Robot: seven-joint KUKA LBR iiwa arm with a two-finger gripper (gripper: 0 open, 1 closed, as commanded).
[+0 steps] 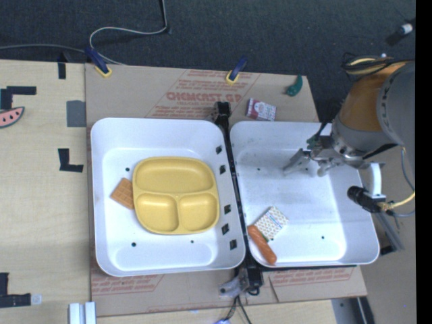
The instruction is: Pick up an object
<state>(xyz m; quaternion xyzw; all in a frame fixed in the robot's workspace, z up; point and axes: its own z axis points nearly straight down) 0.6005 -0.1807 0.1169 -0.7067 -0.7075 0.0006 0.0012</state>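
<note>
Lying in the near left corner of the right bin point(351, 248): a small checkered packet point(271, 223), flat and squarish, tilted, touching an orange sausage-shaped toy point(262, 244) just nearer the rim. Nothing on top of either; bin divider wall close on the left. In the left bin point(108, 248): a yellow three-compartment plate point(177, 194), smooth plastic with rounded corners, overlapping a tan ridged cracker-like piece point(122, 193) at its left edge. Beyond the bins on the cardboard-covered bench point(135, 96): a small red-and-white packet point(260, 109), a green clip point(294, 85). Reaching in from the right over the far part of the right bin: grey arm point(368, 123) with orange band, gripper point(307, 165) with metal fingers spread apart, holding nothing, well apart from the packet
</note>
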